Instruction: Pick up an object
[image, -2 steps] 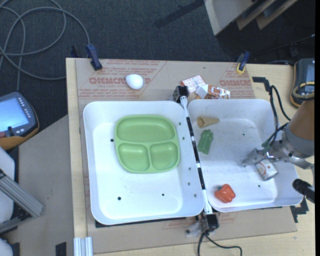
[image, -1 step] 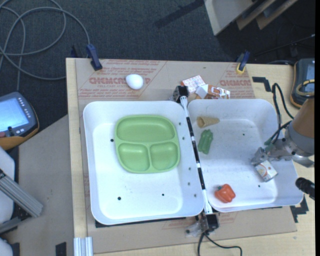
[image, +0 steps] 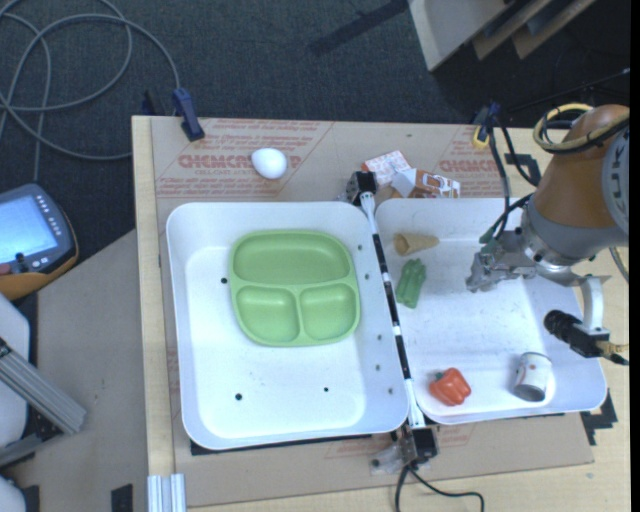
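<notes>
My gripper (image: 484, 276) hangs over the middle of the right bin (image: 500, 345), pointing down from the grey and orange arm on the right. Left of it lies a green toy vegetable (image: 410, 282) beside the divider. A tan cone-shaped piece (image: 414, 242) rests near the bin's far edge. A red and orange pepper (image: 451, 386) sits by the near rim, and a small white and grey cup (image: 533, 376) lies to its right. I see nothing between the fingers.
The left bin (image: 200, 300) holds a green three-compartment tray (image: 295, 286). Behind the bins, on the cardboard, lie a white egg-shaped object (image: 268, 162) and crumpled wrappers (image: 405, 178). A black fixture (image: 572, 332) juts over the right bin's right rim.
</notes>
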